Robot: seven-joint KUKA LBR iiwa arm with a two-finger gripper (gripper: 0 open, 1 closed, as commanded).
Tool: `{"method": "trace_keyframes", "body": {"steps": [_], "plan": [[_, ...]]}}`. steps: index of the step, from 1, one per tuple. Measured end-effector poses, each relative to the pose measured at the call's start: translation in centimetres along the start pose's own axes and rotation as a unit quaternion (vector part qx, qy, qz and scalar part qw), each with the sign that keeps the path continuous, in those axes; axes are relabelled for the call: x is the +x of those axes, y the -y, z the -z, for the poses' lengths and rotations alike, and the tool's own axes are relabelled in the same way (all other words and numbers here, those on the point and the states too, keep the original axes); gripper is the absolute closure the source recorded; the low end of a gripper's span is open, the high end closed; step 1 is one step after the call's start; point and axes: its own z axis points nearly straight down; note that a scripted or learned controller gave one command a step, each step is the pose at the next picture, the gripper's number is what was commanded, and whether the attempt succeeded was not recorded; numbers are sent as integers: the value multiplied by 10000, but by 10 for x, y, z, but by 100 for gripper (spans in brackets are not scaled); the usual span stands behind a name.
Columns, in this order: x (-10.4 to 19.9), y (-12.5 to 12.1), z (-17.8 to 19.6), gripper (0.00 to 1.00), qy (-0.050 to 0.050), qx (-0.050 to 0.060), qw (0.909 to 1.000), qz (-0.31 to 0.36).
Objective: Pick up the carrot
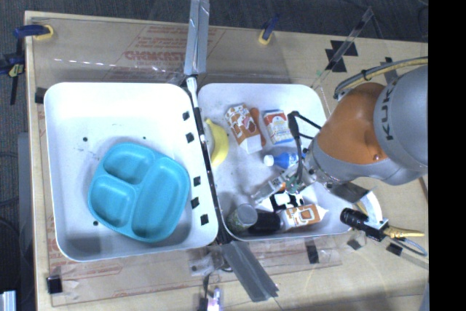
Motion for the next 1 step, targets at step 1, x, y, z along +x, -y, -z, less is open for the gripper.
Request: {"method": "trace_keyframes", "body": {"steps": [1], "plan": [[-3,0,7,100,16,9,10000,14]]}}
